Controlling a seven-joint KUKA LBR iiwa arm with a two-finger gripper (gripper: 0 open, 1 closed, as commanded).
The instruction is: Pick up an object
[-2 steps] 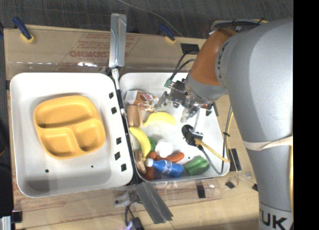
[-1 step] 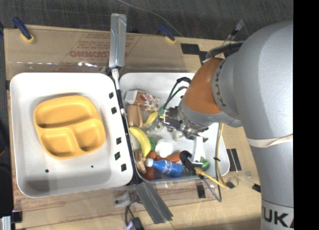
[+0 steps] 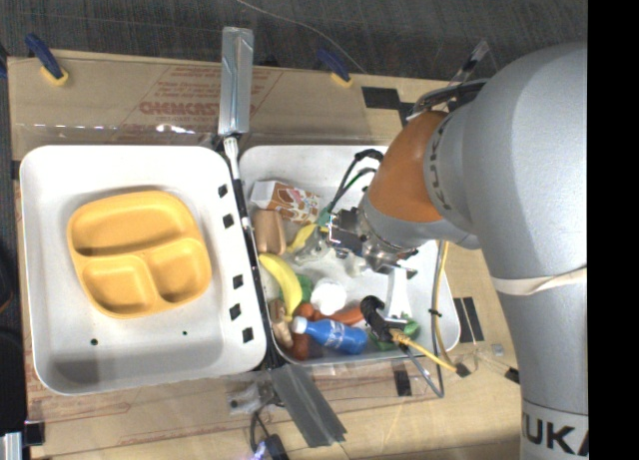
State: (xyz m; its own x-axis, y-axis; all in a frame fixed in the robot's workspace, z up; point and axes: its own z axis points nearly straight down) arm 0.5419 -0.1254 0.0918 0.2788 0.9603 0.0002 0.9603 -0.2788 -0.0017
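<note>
My gripper (image 3: 337, 235) is low in the right bin (image 3: 300, 161), under the orange wrist band, over the middle of the pile. Just left of it lie a brown cylinder (image 3: 267, 230) and a printed snack pack (image 3: 291, 199). Below it sit a yellow banana (image 3: 283, 281), a white ball (image 3: 327, 298), a red item (image 3: 350, 316) and a blue bottle (image 3: 335, 337) near the front wall. A green piece (image 3: 303, 289) pokes out beside the banana. The arm hides the bin's right part.
The left bin (image 3: 60, 348) holds a yellow divided tray (image 3: 138, 248). A grey metal bar (image 3: 236, 79) rises at the back between the bins, and another (image 3: 305, 403) at the front. Brown cardboard (image 3: 150, 89) lines the bench behind.
</note>
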